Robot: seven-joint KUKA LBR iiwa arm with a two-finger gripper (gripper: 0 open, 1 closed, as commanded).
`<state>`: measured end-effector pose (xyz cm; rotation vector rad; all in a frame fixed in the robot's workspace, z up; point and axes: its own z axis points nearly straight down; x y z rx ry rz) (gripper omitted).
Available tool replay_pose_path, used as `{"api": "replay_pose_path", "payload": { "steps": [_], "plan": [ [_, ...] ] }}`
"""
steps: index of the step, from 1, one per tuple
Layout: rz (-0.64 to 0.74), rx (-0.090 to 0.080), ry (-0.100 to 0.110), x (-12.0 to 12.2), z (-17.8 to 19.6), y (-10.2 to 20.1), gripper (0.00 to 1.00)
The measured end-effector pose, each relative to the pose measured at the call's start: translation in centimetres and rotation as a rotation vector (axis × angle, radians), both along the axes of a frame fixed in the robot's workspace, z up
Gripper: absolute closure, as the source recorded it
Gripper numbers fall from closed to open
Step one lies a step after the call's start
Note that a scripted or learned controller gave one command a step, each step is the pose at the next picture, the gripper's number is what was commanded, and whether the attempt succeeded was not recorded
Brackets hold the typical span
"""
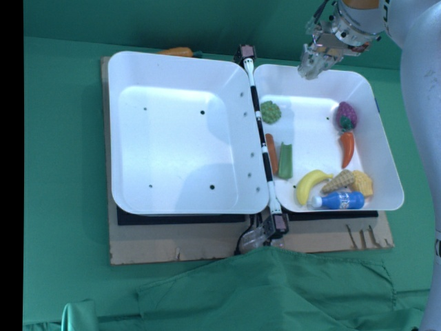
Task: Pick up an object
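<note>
My gripper [313, 69] hangs above the far rim of the right bin [386, 150], high over its back left corner, with nothing between its fingers that I can see. Below it in that bin lie a green broccoli-like piece [270, 112], an orange carrot [272, 153], a green strip [285, 161], a yellow banana [309, 184], a blue bottle [338, 201], a waffle cone [338, 181], a yellow corn piece [362, 183], a purple grape bunch [345, 115] and an orange-red pepper [347, 148].
The left bin [124, 150] stands beside the right one, split from it by a black-and-white bar [258, 129]. An orange item [176, 51] lies behind the left bin. Green cloth [275, 288] bunches at the bench front.
</note>
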<state>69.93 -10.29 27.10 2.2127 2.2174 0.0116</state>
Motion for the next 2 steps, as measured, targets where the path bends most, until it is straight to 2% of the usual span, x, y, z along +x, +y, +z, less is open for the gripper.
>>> {"api": "replay_pose_path", "payload": {
  "steps": [1, 2],
  "plan": [
    [-0.011, -0.002, 0.016, -3.5, -7.9, -5.9, 1.00],
    [-0.003, -0.014, 0.020, 0.1, -8.7, -1.0, 1.00]
  ]
}}
